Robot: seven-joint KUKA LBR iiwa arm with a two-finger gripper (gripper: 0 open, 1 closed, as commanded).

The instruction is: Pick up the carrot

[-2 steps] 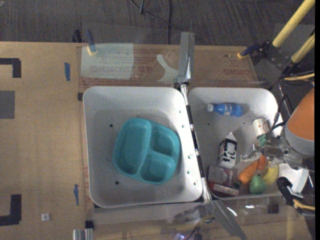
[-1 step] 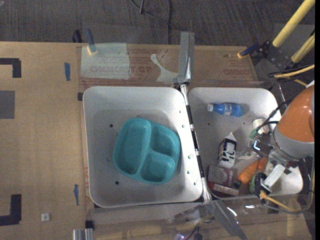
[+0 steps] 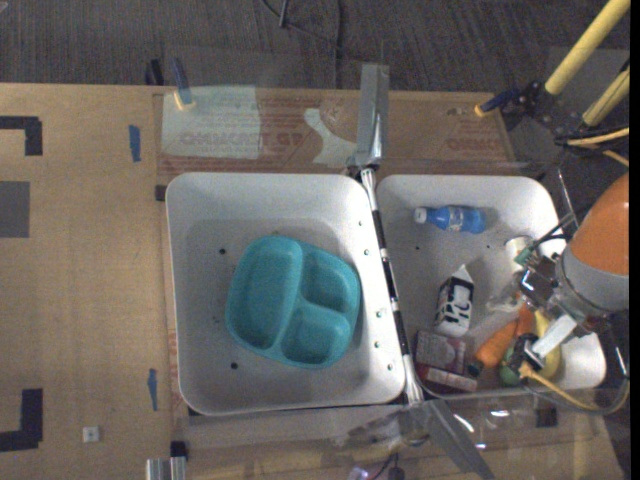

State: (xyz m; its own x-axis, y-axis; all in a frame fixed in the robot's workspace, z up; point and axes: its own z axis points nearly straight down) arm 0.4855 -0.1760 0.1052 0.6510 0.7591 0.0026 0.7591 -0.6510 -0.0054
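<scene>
The carrot (image 3: 498, 343) is orange with a green end and lies at a slant near the front of the right bin (image 3: 500, 193). My gripper (image 3: 540, 320) hangs low over the bin's right side, right at the carrot's upper right end and partly covering it. The grey wrist and orange band (image 3: 608, 240) reach in from the right edge. Whether the carrot is in the gripper's hold is hidden.
A blue bottle (image 3: 452, 218) lies at the back of the right bin. A black-and-white carton (image 3: 455, 306) and a dark red box (image 3: 441, 354) sit left of the carrot, and a yellow item (image 3: 548, 364) lies beside it. The left bin (image 3: 200, 218) holds a teal divided plate (image 3: 293, 300).
</scene>
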